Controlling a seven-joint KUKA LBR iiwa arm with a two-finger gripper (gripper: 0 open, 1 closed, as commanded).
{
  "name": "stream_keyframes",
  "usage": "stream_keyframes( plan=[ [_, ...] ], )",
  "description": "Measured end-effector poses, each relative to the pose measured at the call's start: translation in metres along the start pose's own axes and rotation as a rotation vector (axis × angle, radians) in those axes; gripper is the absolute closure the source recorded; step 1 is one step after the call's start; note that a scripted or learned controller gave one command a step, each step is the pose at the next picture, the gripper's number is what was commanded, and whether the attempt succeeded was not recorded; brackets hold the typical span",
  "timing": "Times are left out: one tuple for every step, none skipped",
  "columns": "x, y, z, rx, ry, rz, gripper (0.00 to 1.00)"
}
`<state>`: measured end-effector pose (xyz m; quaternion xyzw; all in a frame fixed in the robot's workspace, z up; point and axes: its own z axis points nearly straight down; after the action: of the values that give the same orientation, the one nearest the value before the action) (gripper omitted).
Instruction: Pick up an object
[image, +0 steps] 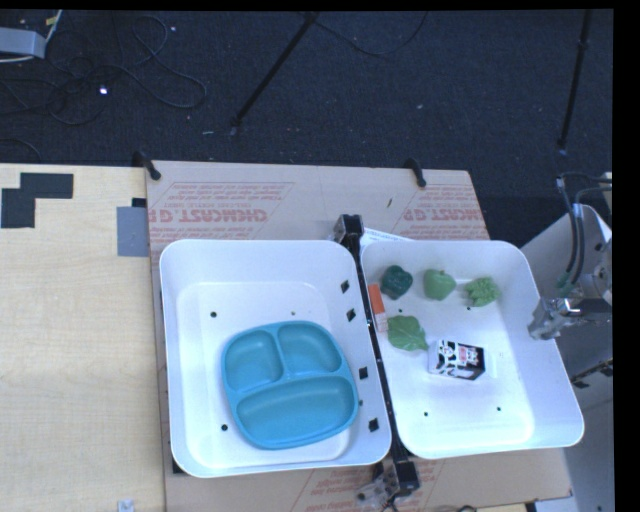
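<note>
Two shallow white bins are sitting side by side on cardboard sheeting over the desk (70, 330). The left bin (190, 275) is holding a blue divided plate (290, 385). The right bin (520, 400) is carrying the candidate objects: a dark green piece (397, 281), a light green piece (439, 284) and a third green piece (482, 291) lying in a row near the far wall, a leafy green piece (406, 333) lying closer to the divider, and a small black-and-white carton (458, 359) lying just beside it toward the middle. The claw (556, 312) is showing at the right bin's right rim, well apart from every object; whether it is apart or together cannot be told.
</note>
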<state>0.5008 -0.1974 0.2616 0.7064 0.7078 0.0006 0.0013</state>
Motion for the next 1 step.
stream_keyframes(
  plan=[
    [0.0473,0.0123,-0.0009,0.004,0.003,-0.003,1.0]
  ],
)
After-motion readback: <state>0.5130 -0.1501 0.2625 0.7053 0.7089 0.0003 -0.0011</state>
